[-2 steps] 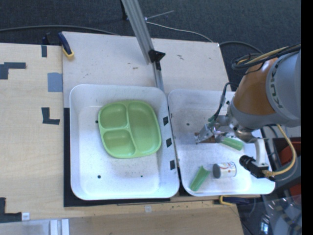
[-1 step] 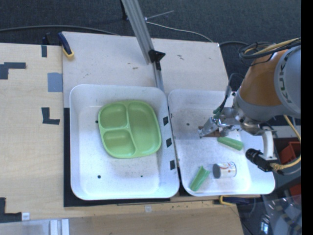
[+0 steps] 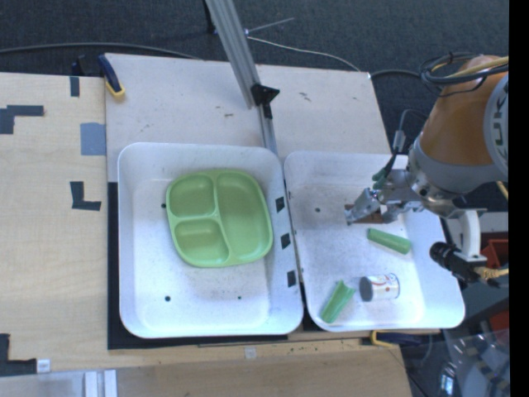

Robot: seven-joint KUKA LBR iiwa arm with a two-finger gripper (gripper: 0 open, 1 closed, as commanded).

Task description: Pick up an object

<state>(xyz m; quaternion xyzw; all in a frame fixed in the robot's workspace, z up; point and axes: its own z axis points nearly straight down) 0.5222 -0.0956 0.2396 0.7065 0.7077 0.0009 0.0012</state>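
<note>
My gripper [image 3: 364,212] hangs over the right bin [image 3: 331,172], near its middle, with the grey and orange arm reaching in from the right. Just below and right of the fingertips lies a green stick [image 3: 388,240] on the bin floor. A second green piece [image 3: 336,302] lies near the bin's front edge. Beside it rests a small white cylinder with a grey cap and red marking [image 3: 379,288]. A small reddish-brown bit shows by the fingers, too small to identify.
The left bin [image 3: 140,304] holds a green divided plate [image 3: 219,217]. A grey metal pole [image 3: 235,44] slants down from the top to the divider between the bins. Cables run across the dark floor behind the bench.
</note>
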